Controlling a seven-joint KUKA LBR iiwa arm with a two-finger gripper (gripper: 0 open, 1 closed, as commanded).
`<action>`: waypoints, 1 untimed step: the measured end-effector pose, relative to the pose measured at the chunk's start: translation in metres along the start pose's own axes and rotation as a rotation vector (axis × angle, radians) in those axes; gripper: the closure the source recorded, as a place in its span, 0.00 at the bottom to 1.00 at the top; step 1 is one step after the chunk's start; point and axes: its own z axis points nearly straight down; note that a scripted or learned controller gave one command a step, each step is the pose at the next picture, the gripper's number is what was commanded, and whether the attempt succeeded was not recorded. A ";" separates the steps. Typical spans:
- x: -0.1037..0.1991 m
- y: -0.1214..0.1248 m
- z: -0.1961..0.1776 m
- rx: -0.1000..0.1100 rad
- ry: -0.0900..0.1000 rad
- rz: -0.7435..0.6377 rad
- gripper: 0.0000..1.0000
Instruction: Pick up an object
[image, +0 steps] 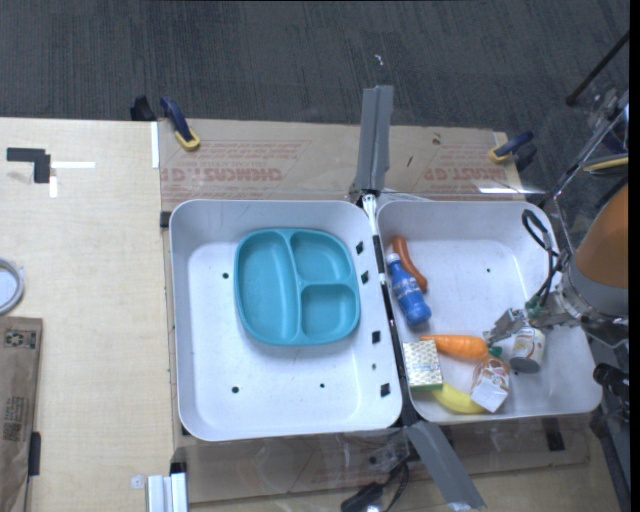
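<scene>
An orange carrot (461, 347) is lying in the right bin (470, 225), near its front, pointing towards a green-labelled box (422, 364). The jaws (508, 327) are hovering just beside the carrot's thick end, slightly spread and pinching nothing. A yellow banana (455, 399) is lying just in front.

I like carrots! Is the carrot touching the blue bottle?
Apart. The camera view shows bare white bin floor between the blue bottle and the carrot, which lies lower in the right bin.
</scene>
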 end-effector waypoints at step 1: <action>-0.001 0.000 -0.008 0.001 0.000 0.004 1.00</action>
